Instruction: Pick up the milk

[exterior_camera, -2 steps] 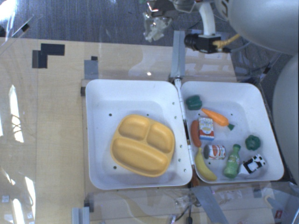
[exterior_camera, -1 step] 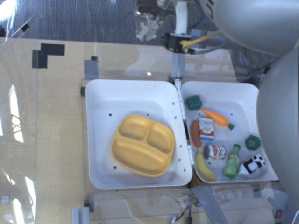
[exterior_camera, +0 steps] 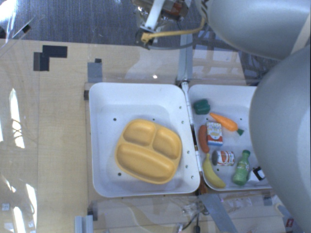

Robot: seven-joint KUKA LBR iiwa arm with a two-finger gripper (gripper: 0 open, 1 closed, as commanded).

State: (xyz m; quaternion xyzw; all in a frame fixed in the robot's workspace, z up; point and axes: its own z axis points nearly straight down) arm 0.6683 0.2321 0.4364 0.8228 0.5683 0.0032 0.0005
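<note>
Smooth, rounded grey arm (exterior_camera: 272, 81) segments (yellow cable (exterior_camera: 175, 32) along the white-and-metal wrist end)

No text or label can be read.

This is a robotics lab or test cell. A pale wooden table (exterior_camera: 43, 144) carries two shallow white bins (exterior_camera: 97, 130) fixed side by side, with metal brackets (exterior_camera: 95, 71) and black marker patches (exterior_camera: 48, 56) on it. The right bin holds toy groceries (exterior_camera: 215, 133), and a large grey robot arm (exterior_camera: 272, 106) looms over it.
</note>
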